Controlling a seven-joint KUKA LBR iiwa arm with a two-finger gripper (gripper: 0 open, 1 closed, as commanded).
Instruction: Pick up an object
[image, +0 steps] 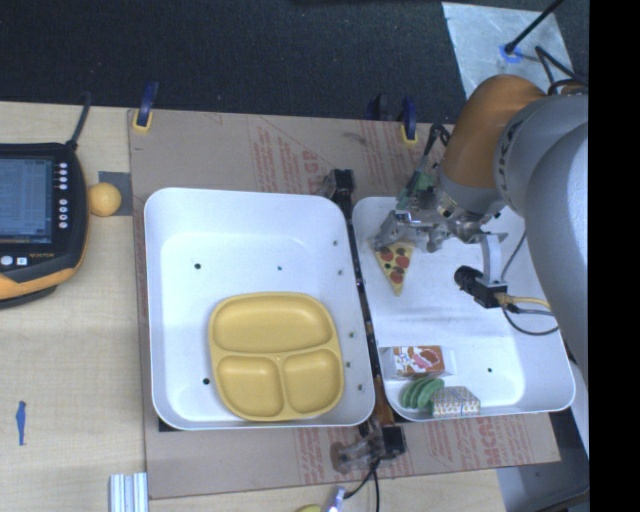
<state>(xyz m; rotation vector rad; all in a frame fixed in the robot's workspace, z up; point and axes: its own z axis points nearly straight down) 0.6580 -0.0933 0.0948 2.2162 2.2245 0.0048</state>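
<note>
My gripper (408, 240) hangs over the far left part of the right bin (520, 385), below the arm's orange band. Its two metal fingers stand apart, so it looks open. A toy pizza slice (393, 266) lies with its crust end right under the left fingertip (385, 240) and its point towards the near side; it is not between the fingers. At the bin's near left corner sit a red and white packet (417, 360), a green object (422, 392) and a small grey textured block (456, 403).
The left bin (175, 250) holds a yellow three-compartment tray (277, 355). A black cable fitting (480, 285) hangs from the arm over the right bin. A teach pendant (35, 220) and a yellow ball (104, 198) lie on the bench at the left.
</note>
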